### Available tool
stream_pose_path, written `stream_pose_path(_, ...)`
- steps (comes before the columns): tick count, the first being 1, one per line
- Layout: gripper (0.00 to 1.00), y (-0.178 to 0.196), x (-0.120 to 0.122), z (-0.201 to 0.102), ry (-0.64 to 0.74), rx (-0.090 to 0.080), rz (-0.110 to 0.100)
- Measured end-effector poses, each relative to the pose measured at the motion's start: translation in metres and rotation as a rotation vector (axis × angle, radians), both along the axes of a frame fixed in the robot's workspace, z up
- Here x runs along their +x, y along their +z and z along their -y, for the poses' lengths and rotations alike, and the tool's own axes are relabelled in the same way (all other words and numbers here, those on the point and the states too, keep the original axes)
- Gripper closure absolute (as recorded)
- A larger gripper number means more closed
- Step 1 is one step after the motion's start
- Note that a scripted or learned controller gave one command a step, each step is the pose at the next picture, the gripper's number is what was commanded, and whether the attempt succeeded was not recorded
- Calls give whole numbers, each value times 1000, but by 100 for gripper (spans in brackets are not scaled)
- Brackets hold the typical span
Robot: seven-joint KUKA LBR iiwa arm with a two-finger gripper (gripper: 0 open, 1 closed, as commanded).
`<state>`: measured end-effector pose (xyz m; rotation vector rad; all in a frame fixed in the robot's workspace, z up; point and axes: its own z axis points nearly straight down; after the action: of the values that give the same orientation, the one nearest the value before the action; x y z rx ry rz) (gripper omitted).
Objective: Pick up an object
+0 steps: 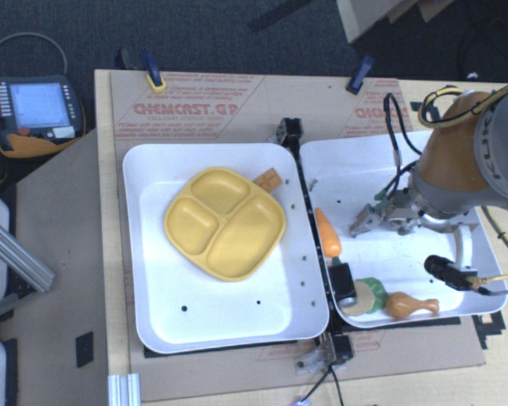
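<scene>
In the right bin [364,163], an orange carrot [327,233] lies along the left wall. Below it are a black block [340,282], a green and beige round piece [369,295] and a brown drumstick-shaped toy [410,305], all near the front edge. My gripper [366,219] hangs over the middle of this bin, pointing left, a short way right of the carrot. Nothing shows in its grasp. The grey and orange arm [457,155] hides the bin's right part.
The left bin [152,294] holds a yellow divided plate [225,222] with a small brown block [267,179] at its upper right corner. A black cable end [447,270] hangs from the arm above the right bin's front. Clamps sit between the bins.
</scene>
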<state>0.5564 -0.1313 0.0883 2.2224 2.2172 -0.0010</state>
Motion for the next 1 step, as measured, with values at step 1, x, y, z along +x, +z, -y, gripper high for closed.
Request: stream_pose_path(1,100,14,3,-1,1,1,12)
